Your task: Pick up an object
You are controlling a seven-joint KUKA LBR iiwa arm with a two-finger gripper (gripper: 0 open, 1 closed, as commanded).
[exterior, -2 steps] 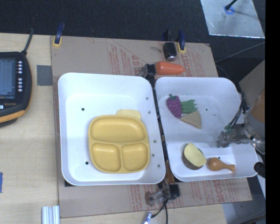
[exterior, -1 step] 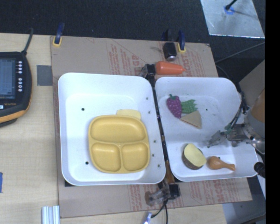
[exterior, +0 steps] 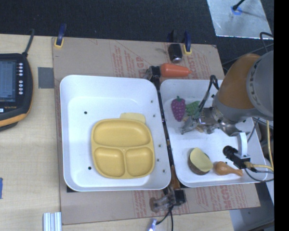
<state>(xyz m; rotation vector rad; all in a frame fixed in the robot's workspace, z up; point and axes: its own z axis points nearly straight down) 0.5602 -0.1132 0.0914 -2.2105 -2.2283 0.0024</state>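
Progress looked slight: the gripper (exterior: 191, 124) hung low in the right bin (exterior: 183, 177) beside the toy purple grapes (exterior: 178, 108) (whether parted or closed I couldn't tell), nothing visibly lifted.

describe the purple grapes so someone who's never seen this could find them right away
Start at the right white bin. Near its upper left corner, beside the divider between the bins, lies the bunch of purple grapes, a green leafy piece at its right. It is the bin's one purple thing; the halved potato is tan.

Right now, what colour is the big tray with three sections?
Yellow tray, seen in the camera view.
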